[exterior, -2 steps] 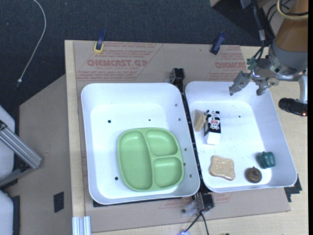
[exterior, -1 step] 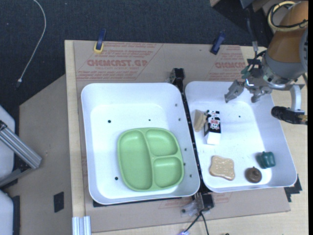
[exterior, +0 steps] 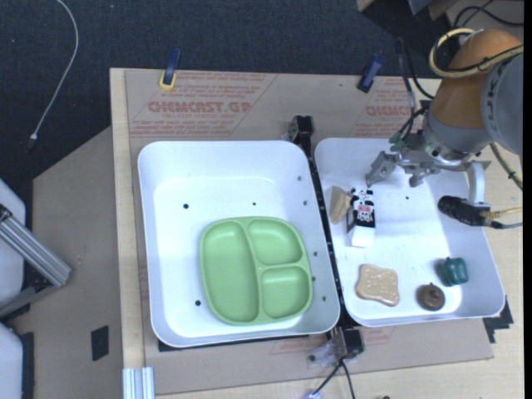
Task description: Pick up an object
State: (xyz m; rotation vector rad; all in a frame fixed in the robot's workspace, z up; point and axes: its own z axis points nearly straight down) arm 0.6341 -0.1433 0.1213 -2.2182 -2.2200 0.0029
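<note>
My gripper hangs over the far part of the right bin, its two fingers spread apart and open with nothing between them. Just in front of it, toward the bin's left side, lies a small black-and-white carton. A tan wedge rests beside the carton against the left wall. Along the near side of the same bin sit a toast slice, a brown doughnut and a teal block.
The left bin holds a green divided plate in its near half. A black clamp sits at the far end of the ridge between the bins. The bench board carries blue clips at its far edge.
</note>
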